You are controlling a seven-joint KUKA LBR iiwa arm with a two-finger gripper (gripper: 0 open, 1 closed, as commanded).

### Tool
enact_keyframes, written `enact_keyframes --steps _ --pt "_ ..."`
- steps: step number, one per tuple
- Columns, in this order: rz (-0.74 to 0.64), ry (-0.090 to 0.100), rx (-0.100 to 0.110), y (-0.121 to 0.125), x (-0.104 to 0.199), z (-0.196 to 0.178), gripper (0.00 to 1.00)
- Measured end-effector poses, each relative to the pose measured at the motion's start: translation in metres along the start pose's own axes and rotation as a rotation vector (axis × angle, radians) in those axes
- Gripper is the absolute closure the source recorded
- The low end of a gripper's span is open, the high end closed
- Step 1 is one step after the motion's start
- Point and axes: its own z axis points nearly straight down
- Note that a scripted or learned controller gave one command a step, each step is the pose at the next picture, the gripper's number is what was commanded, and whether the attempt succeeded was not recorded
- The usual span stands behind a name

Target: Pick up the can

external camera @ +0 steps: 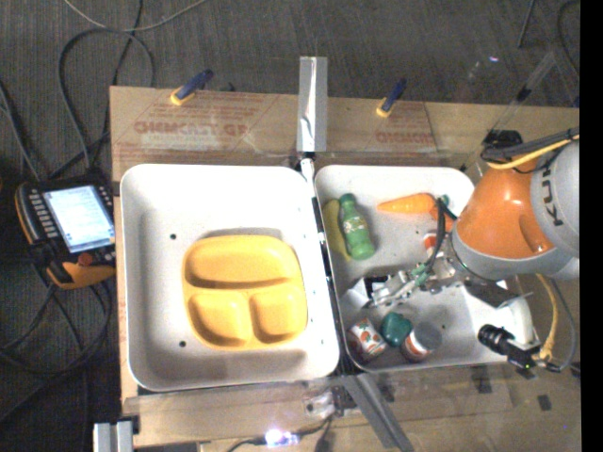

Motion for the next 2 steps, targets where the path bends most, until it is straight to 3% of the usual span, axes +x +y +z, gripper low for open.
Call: enact_keyframes --steps 1,2 --pt "0.147 -0.006 -0.013 0.041 0.014 0.002 0.0" --pt "0.157 0.009 0.032 0.038 0.045 -0.072 0.0"
